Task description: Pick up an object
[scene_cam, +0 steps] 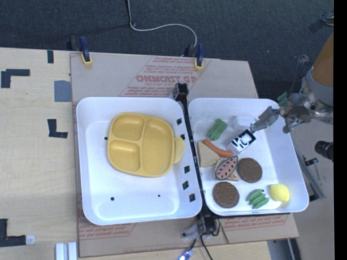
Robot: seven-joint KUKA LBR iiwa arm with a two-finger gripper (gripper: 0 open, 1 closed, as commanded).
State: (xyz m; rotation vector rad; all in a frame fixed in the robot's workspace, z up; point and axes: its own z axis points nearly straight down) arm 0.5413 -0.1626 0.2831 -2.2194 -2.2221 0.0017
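Brown board on wooden bench, dark carpet behind

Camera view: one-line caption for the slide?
KUKA arm's hand hovers over the right bin of toy food, lemon in its near corner; a yellow divided plate sits in the left bin.

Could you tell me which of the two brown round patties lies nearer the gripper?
The upper patty, beside the lemon-side one's neighbour; the other patty lies farther from the gripper.
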